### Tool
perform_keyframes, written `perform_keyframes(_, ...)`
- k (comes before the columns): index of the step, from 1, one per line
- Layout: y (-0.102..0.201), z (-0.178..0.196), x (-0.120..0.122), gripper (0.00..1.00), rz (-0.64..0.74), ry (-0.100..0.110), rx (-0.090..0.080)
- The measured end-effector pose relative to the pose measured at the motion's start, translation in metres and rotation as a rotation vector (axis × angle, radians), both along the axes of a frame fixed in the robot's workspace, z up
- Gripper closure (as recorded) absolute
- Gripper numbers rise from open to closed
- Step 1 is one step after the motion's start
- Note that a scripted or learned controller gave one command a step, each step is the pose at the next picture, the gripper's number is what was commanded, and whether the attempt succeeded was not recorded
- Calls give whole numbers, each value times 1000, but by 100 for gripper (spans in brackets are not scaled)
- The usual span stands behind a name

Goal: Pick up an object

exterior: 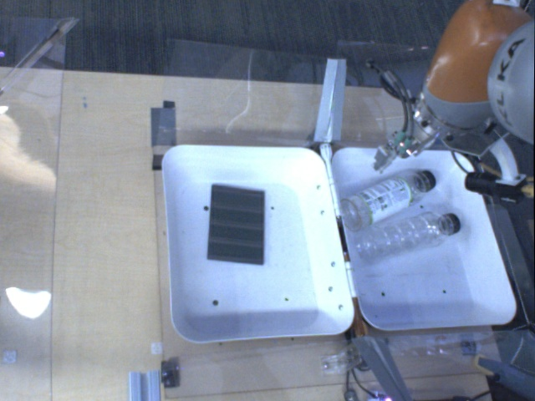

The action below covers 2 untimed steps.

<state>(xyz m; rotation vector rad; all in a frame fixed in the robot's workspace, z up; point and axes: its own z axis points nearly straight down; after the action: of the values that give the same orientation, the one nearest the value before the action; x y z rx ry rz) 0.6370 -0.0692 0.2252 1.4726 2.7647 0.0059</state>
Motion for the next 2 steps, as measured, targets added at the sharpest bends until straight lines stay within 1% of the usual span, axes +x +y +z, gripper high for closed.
perform_keyframes(1,-6,-9,24,100,431,-2,-4)
perform_keyframes(2,-6,-9,24,0,431,-1,-4)
